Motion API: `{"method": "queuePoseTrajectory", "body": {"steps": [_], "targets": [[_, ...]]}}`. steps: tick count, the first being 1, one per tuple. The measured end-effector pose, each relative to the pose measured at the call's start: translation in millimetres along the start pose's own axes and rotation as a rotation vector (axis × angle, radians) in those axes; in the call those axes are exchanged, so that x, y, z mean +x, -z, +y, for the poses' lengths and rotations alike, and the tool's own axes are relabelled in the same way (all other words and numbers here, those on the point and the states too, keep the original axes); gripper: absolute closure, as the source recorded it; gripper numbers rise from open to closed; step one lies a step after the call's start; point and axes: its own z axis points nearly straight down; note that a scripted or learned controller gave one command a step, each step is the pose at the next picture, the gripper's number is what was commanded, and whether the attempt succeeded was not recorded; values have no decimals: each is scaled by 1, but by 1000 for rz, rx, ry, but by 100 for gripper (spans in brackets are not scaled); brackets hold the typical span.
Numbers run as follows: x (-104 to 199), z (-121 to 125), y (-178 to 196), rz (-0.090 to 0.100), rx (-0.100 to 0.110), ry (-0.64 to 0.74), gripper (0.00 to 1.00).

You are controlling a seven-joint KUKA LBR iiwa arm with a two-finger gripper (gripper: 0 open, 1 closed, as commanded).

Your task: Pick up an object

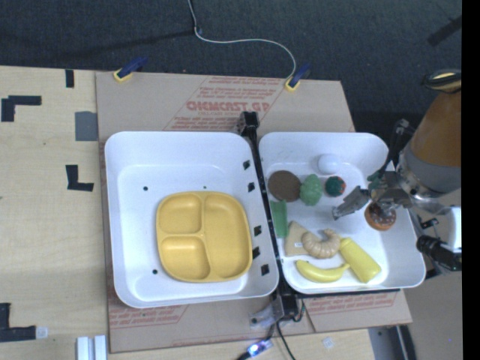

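A yellow divided plate (203,235) is seen in the left bin (120,201). In the right bin (300,142), small toy foods are clustered. At its right side the claw (358,201) is lowered, fingers spread, nothing pinched; an orange-brown object (381,217) lies just beside it.

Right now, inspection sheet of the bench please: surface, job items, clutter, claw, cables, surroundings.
Surface: cardboard sheet on a wooden bench, held by two clips at its far edge; left bin and right bin side by side.
Job's things: in the right bin a brown disc, green lump, white ball, banana, yellow block, tan shrimp-like piece.
Clutter: yellow divided plate in the left bin.
Claw: claw low over the right bin's right half; finger state unclear.
Cables: white cable across the dark floor.
Surroundings: black tape marks on the bench.
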Motion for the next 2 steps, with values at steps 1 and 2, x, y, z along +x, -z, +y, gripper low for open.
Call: {"method": "queuePoseTrajectory", "body": {"steps": [1, 2], "targets": [[0, 3, 5, -2, -11, 3, 0], [1, 1, -38, -2, -7, 3, 0]]}}
